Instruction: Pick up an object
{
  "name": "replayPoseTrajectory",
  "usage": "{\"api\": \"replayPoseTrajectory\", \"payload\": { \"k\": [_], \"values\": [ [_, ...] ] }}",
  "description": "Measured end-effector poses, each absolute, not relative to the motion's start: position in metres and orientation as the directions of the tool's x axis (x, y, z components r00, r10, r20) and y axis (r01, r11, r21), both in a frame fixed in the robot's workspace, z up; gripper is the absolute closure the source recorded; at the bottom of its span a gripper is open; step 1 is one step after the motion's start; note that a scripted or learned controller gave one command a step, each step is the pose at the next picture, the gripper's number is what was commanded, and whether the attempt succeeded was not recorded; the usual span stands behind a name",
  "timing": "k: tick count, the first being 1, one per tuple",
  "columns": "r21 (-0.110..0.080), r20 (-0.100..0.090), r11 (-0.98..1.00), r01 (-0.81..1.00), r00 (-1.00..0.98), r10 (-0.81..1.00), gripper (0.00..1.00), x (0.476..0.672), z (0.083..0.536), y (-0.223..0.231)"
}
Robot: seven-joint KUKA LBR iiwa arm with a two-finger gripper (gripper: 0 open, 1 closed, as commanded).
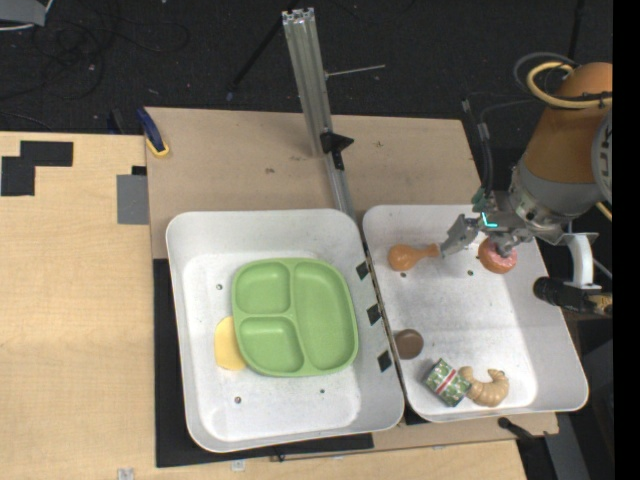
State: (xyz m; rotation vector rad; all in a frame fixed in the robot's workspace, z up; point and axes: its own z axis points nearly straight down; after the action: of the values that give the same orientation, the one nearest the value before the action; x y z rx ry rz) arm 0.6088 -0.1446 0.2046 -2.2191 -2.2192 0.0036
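1. Camera view: a reddish round object (497, 257) is seen at the upper right of the right bin (560, 383), beneath the gripper (478, 236), apparently targeted.
2. Whether the gripper is apart or together cannot be told.
3. An orange drumstick-like toy (408, 257) lies close at the left; a green packet (444, 382) and croissant (488, 388) lie well apart, lower down.
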Motion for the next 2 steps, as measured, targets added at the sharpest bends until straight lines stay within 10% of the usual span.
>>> {"api": "replayPoseTrajectory", "payload": {
  "k": [2],
  "values": [
    [-0.009,0.001,0.0,1.0,0.0,1.0,0.0,0.61,0.143,-0.149]
  ]
}}
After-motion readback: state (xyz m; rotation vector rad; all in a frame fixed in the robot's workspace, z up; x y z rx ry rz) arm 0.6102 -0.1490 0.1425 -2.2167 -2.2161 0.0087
